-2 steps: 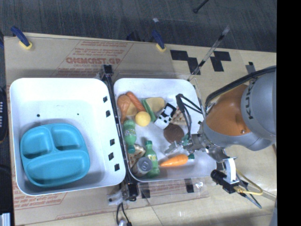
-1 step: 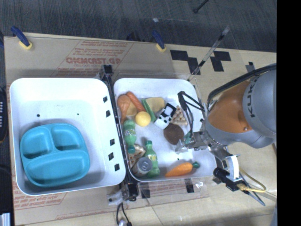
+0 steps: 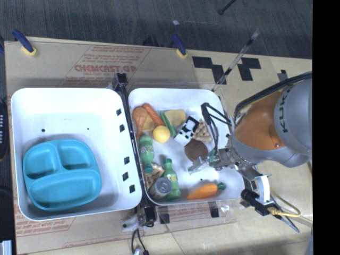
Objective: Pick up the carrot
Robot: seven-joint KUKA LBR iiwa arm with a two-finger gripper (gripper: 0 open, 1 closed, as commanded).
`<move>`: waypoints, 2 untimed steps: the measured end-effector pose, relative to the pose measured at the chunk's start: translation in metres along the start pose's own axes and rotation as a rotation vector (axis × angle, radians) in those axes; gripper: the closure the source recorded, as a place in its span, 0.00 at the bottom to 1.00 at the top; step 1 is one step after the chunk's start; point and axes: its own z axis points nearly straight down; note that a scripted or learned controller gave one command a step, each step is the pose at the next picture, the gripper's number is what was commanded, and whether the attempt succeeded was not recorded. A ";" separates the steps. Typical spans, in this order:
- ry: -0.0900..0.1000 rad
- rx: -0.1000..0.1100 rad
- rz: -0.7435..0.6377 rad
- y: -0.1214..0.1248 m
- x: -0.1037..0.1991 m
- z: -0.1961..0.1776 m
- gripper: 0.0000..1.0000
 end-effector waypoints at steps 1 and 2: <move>0.004 -0.004 -0.292 0.000 0.002 0.016 0.00; 0.006 -0.003 -0.484 0.001 0.003 0.016 0.00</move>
